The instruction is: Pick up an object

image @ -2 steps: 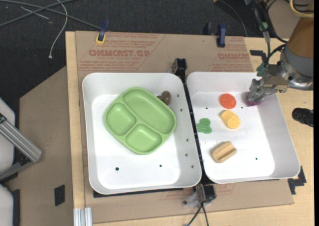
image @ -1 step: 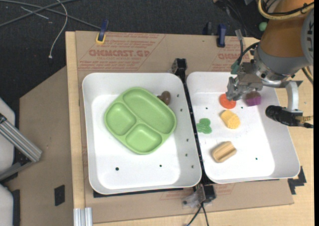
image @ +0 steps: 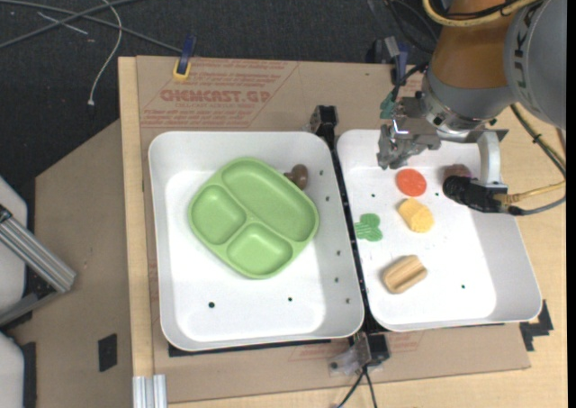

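The orange disc (image: 411,183), the object nearest the gripper (image: 392,158), lies flat on the floor of the right bin (image: 504,298) in the upper right part of the frame, just below and right of the gripper's tip. It looks like a small toy slice of moulded plastic: probably light, stiff and smooth, so it may slip, and being so low it would likely be best pinched across its rim from straight above. Whether the gripper's claw is open or closed cannot be told from this angle, and nothing is visible between its parts. Below the disc sits a yellow ridged piece (image: 415,215), chunkier and rounded, apparently also hard plastic; its height should give an easier purchase. Lower still, a tan loaf-shaped block (image: 403,273) lies on its side, matte with rounded ends, perhaps the easiest to clamp across its narrow width. A flat green leafy piece (image: 368,228) lies near the bin's left wall, thin and hard to get under. A small brown lump (image: 456,172) sits right of the disc. In the left bin (image: 180,307) a pale green divided tray (image: 254,215) rests tilted across the middle, glossy, with a brown round object (image: 298,176) touching its upper right edge.
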You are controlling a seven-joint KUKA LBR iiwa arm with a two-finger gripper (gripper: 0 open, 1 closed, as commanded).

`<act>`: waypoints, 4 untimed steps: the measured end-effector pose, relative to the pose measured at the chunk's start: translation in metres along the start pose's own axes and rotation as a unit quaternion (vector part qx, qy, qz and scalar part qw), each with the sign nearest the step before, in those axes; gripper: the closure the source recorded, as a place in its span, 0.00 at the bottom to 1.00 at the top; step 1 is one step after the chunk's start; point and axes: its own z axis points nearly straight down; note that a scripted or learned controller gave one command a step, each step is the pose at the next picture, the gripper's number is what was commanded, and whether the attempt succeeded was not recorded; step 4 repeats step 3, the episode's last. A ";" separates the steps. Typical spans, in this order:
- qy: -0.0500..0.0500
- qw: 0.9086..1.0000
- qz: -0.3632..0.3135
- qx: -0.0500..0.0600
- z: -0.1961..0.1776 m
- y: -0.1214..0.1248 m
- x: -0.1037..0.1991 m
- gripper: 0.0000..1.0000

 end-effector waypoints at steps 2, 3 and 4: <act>0.000 1.000 0.000 0.001 0.012 0.044 0.102 1.00; -0.001 1.000 0.002 0.001 0.010 0.043 0.099 0.00; -0.001 1.000 0.002 0.001 0.010 0.043 0.099 0.00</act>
